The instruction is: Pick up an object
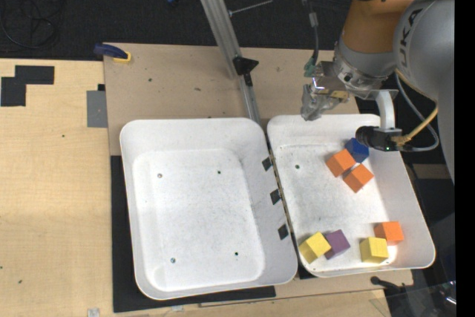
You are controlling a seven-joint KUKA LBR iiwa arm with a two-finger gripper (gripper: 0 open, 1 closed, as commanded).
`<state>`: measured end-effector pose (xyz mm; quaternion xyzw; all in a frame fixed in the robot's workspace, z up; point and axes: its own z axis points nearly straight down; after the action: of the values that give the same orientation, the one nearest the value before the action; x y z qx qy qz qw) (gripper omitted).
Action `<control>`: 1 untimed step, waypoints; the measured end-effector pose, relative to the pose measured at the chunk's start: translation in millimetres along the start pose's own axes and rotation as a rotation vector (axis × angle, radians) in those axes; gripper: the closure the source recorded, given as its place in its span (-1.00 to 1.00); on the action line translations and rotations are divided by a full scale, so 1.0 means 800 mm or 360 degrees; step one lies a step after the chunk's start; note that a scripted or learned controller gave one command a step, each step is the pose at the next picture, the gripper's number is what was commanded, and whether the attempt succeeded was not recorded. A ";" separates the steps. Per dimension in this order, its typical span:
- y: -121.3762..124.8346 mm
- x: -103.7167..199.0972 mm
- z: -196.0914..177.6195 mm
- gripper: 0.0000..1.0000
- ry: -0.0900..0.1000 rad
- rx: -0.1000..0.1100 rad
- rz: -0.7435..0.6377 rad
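My end effector [315, 102] hangs over the far rim of the right white plastic bin [415, 189]. I see nothing held in it, and I cannot tell if it is wide or narrow from here.

The things I could pick are all in that right bin. A small blue cube [357, 151] sits touching a small orange cube [341, 162], and a second orange cube [358, 178] is just beside them. Near the front rim are a yellow cube [315, 246] touching a purple cube [336, 242], then another yellow cube [373, 249] and a third orange cube [390, 231]. The left white plastic bin [133, 159] sits next to it on the wooden desk [171, 85].

I think the blue and orange bunch is nearest, but those cubes are packed tight. To do this well, I would go straight down over one cube, with room on both sides, and squeeze gently. The second orange cube looks easiest to me.
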<state>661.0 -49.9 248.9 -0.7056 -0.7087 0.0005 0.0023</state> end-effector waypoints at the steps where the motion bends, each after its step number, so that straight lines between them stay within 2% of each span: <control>1: -0.001 0.066 0.022 1.00 -0.0001 0.0002 0.0000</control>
<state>659.8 2.8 231.8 -0.7055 -0.7087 0.0010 0.0025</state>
